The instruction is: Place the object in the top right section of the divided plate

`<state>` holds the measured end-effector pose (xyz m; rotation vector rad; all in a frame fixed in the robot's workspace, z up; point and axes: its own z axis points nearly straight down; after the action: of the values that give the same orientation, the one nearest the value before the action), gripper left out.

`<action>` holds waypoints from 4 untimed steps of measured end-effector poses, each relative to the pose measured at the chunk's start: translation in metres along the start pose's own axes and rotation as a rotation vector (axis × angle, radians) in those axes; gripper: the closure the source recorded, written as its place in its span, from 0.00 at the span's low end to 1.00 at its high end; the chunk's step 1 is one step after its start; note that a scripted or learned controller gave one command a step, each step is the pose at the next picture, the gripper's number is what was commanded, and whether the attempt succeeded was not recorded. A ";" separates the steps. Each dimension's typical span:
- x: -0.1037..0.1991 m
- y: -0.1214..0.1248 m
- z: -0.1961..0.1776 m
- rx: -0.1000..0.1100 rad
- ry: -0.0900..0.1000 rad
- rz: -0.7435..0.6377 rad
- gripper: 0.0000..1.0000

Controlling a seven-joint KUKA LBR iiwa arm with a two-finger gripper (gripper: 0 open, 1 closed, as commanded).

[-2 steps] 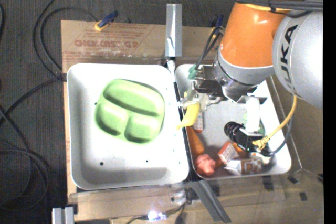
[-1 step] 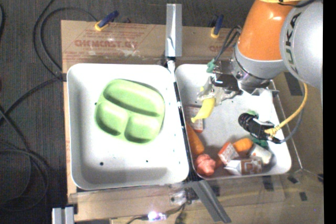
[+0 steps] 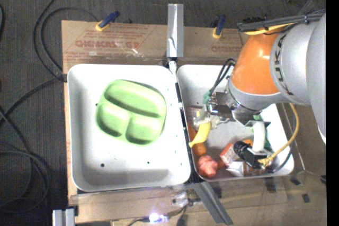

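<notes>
Dark carpet strewn with cables surrounds the bench, a brown board clamped at its far edge and carrying two white bins. In the left bin lies the green divided plate, with nothing in any of its sections. The arm hangs low over the right bin, and the jaws sit just above the clutter there; you cannot tell from here whether they are open or closed, since the wrist hides them. Just beside them lies a yellow banana-shaped piece, with an orange ball, a pink lump and some packets crowded near the bin's front. Which of these is your object is unclear; the banana is closest. To do this pick well, you should centre on one item only, descend straight, and keep clear of the bin wall between the two trays. Confirm the piece is truly held before you carry it across to the plate's top right section
</notes>
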<state>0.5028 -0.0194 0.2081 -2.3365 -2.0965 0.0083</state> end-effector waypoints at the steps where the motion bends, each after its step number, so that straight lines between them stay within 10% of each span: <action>1: 0.031 0.056 -0.009 -0.001 -0.002 0.073 1.00; 2: 0.073 0.060 -0.029 -0.002 -0.002 -0.313 1.00; 3: 0.043 0.014 0.026 0.000 0.000 -0.365 1.00; 4: 0.103 0.068 -0.009 -0.003 -0.001 -0.477 1.00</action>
<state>0.5817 0.0760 0.2160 -1.7757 -2.5902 0.0049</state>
